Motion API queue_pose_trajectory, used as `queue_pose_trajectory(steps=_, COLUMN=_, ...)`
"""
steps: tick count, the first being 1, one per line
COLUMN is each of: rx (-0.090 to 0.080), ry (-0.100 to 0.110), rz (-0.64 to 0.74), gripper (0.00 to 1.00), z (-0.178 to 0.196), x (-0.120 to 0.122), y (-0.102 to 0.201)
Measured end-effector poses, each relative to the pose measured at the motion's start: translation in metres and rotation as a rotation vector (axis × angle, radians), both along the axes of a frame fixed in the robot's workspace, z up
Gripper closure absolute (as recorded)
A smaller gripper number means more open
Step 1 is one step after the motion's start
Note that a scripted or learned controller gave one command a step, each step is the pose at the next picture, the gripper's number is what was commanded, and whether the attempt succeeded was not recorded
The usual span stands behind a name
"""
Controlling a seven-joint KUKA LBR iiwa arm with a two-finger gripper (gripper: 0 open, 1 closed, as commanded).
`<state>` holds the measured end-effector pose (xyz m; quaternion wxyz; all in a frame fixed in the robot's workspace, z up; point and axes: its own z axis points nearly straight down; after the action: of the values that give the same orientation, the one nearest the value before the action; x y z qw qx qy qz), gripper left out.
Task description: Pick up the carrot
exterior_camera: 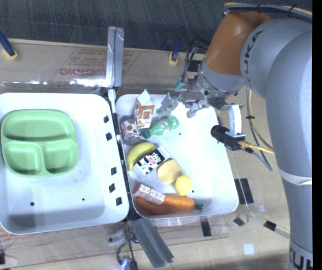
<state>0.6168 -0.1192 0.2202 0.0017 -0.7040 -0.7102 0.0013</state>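
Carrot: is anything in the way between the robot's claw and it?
Yes. The gripper hovers at the far end of the right bin, over a green bottle. The carrot lies at the near wall. Between them sit a banana, a lemon and a yellow fruit.

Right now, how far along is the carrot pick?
Nothing looks done: the carrot lies at the near edge of the right bin, beside a hot dog and below the lemon. In hand: the claw sits at the bin's far end, above the green bottle. Left: move over the carrot, grasp, lift.
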Motion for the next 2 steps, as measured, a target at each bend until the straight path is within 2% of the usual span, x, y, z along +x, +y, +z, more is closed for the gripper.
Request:
queue_pose_trajectory(steps=1, rx=0.001, ry=-0.001, rz=0.358, gripper=0.0, z=-0.062, x=-0.051, y=-0.021)
queue_pose_trajectory(steps=2, rx=0.002, ry=-0.002, rz=0.625, gripper=0.0, z=-0.097, x=-0.103, y=-0.072)
